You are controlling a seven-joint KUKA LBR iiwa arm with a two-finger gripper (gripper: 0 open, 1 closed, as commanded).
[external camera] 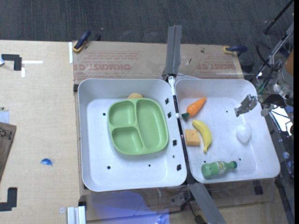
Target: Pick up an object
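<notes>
One green tray (pixel 138 125), one carrot (pixel 196 105), banana (pixel 202 133), bottle (pixel 218 168), white egg (pixel 243 133), pincer (pixel 253 106) spread, holding nothing

Occlusions and crops, both bins.
Yellow object (pixel 135 96) mostly hidden behind green plate (pixel 138 125), identity unclear. Arm (pixel 286 73) cut off right of plate; gripper (pixel 254 104) finger state unresolved.

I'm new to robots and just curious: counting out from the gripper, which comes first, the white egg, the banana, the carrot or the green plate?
Counting out from the gripper in the camera view:
1. White egg, just below it in the right bin.
2. Banana and carrot, mid right bin; too close to call.
3. Green plate, in the left bin.
</notes>
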